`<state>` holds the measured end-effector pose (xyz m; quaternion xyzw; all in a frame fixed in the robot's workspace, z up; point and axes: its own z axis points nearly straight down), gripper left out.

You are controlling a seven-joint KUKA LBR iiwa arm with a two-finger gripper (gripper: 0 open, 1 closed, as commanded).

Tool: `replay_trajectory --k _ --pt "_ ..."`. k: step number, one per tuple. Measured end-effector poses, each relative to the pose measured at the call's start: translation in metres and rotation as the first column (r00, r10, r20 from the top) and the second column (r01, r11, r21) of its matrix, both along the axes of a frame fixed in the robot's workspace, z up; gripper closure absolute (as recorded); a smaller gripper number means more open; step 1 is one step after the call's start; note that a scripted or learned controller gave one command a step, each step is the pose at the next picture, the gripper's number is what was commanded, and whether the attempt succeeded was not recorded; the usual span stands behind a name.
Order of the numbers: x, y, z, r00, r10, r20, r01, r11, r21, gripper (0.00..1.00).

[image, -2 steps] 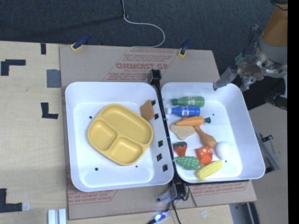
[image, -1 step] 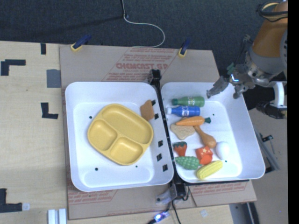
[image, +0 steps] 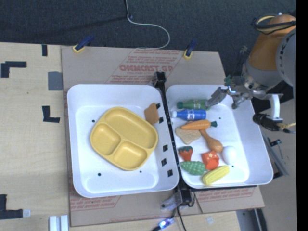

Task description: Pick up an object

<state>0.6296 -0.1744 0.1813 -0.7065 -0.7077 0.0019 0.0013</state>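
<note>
Arm (image: 272,47): grey w/ orange band, in from right, wrist over right bin's far right corner.
Gripper (image: 225,98): two dark fingers spread apart, nothing between them; near finger tip just beside green bottle's right end, contact can't tell.
Right bin (image: 255,143): shallow white plastic, smooth, rounded rim; toys crowd its left half, bare floor along right wall.
Green bottle (image: 192,104): glossy cylinder, lying on side near far wall.
Blue bottle (image: 189,114): lying just below green one, white label, white cap pointing left.
Carrot (image: 196,125): orange taper, green stub at right end, smooth.
Bread (image: 187,135): tan slice, flat, under carrot.
Drumstick (image: 212,142): brown, knobby, slanting down-right.
Egg (image: 229,154): white, round, beside drumstick end.
Red pieces (image: 210,159): two small blocky toys, mid-bin.
Corn (image: 216,174): yellow, bumpy, at near wall, next to a bumpy green veg (image: 192,167).
Left bin (image: 86,177): white, holds plate.
Plate (image: 123,138): yellow, three wells, rounded, tilted diagonal; open floor all round.
Brown piece (image: 152,113): small, at plate's far right edge.
</note>
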Motion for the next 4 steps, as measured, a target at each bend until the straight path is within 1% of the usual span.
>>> replay_trajectory --k 1,2,3,4 --pt "0.009 -0.001 -0.053 1.0 0.001 -0.002 -0.001 1.0 0.0 0.0" --pt "0.015 -0.002 -0.076 1.0 0.0 0.025 0.0 1.0 -0.006 0.0" --pt "0.016 0.001 -0.067 1.0 0.001 0.024 -0.001 1.0 0.001 1.0" --pt "0.016 0.004 -0.004 1.0 0.001 0.009 0.0 1.0 0.0 1.0"
